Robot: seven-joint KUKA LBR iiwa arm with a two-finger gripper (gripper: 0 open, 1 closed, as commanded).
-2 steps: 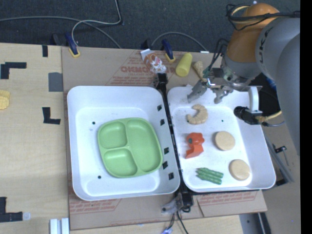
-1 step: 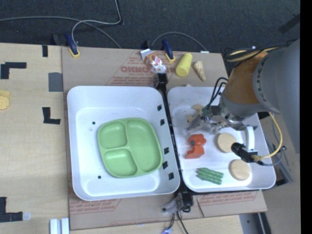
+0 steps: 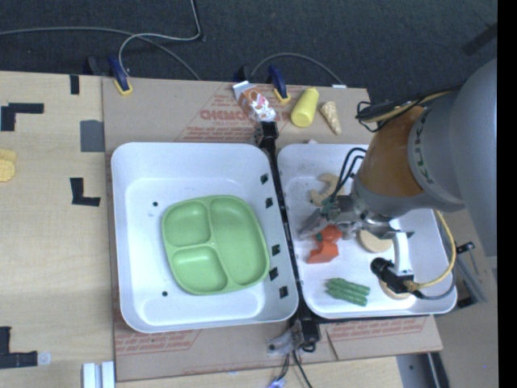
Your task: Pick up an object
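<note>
claw over orange piece (mid-bin), rim near

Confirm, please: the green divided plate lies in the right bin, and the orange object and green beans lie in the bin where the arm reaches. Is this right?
Not quite. The camera view shows the green divided plate in the left bin, not the right one. The orange object and green beans do lie in the right bin, where the arm reaches.

Grey arm, orange band, black cables.
</note>
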